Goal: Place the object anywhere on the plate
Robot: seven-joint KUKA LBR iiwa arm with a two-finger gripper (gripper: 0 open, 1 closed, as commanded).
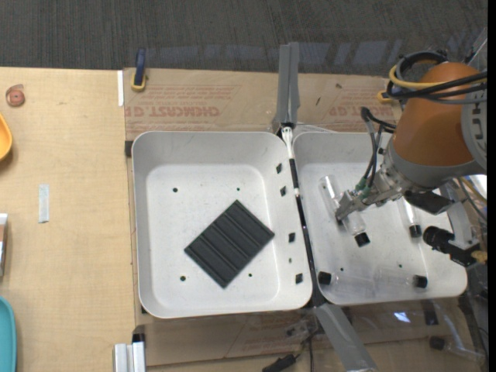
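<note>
Tool [350, 217] hovering low in right bin [434, 289], finger state unreadable, possibly over small clear object. Dark ribbed plate [229, 242] lying flat in left bin [155, 285]; looking stiff, light.

Both bins, left [147, 231] & right [387, 281], are seen as smooth white plastic w/ a slight sheen. The plate [229, 242] is seen as dark grey, matt & ribbed, prob. rubber or plastic. Cardboard [209, 103] is laid under the bins, beside a pale wood-look benchtop [70, 153].
</note>
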